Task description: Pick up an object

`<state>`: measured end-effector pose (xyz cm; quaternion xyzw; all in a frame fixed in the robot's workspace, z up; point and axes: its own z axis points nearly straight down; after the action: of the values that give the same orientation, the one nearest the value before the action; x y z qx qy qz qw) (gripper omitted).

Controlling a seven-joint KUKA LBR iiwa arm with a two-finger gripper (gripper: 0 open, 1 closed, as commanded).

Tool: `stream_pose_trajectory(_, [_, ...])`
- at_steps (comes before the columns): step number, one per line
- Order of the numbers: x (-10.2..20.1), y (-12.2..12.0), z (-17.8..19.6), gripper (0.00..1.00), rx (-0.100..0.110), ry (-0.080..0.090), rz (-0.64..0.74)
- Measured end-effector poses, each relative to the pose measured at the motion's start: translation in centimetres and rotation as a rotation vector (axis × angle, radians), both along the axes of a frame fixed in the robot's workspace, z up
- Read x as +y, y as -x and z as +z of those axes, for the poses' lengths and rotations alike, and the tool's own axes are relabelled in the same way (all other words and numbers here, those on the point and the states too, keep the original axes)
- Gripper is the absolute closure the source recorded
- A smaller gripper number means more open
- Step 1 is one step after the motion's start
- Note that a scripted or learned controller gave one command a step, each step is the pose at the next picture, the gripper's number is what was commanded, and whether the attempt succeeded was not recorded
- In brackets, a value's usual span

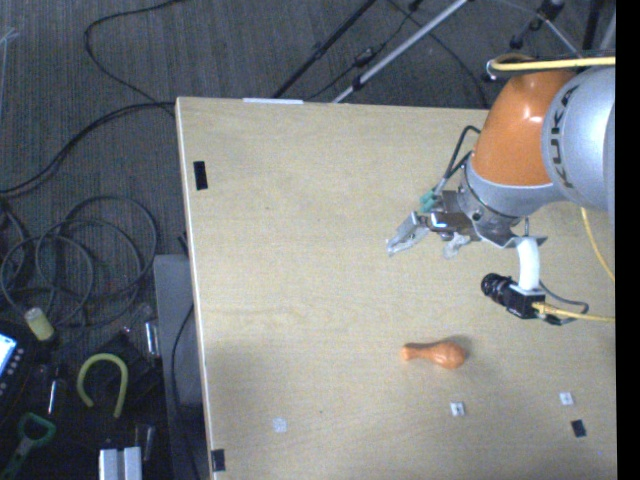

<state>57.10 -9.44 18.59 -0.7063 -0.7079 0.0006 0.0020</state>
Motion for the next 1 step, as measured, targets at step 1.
stream_pose_trajectory(1, [-5.22, -4.52, -4.48, 0.0, -0.002, 0.003, 0.223])
